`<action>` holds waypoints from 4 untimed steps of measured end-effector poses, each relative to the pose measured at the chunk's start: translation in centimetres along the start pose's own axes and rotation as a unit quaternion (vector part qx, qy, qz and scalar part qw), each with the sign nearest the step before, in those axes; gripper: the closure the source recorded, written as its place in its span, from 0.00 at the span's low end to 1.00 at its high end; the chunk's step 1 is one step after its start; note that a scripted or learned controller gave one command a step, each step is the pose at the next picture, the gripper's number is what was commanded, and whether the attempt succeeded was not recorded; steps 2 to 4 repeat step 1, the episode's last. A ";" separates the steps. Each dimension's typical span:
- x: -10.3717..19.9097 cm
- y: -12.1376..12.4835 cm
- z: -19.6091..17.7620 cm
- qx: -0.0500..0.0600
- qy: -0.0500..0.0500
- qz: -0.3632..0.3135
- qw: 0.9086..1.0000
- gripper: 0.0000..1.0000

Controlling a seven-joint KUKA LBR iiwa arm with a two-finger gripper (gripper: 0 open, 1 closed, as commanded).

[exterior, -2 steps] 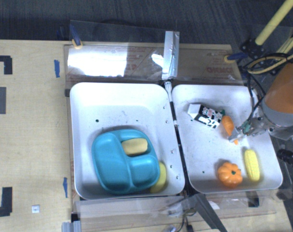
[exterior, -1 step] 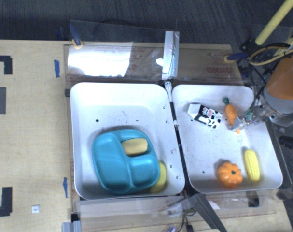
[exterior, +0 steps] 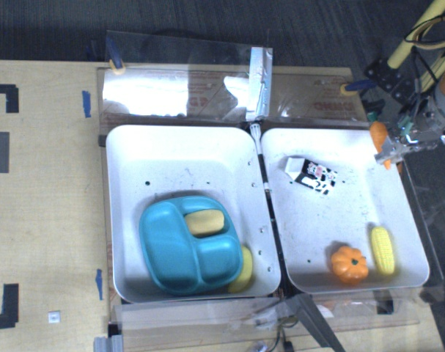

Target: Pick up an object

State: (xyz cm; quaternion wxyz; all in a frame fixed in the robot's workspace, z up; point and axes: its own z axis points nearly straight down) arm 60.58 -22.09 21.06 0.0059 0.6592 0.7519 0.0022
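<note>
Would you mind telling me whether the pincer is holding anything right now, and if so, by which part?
It cannot be told: the pincer sits at the right bin's upper right edge, too cluttered to make out any object in it.

Orange pumpkin (exterior: 350, 263) — right bin (exterior: 409, 218), upright

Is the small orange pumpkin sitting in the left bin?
No, the pumpkin lies in the right bin, beside the corn cob.

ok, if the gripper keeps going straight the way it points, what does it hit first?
Hard to say: the gripper seems to point down over the right bin, at its far right corner. Likely first contact is the small orange piece there, or the rim. Depth is unclear.
</note>
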 end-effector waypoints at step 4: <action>-0.6 4.2 1.2 0.003 0.001 -0.079 0.997 1.00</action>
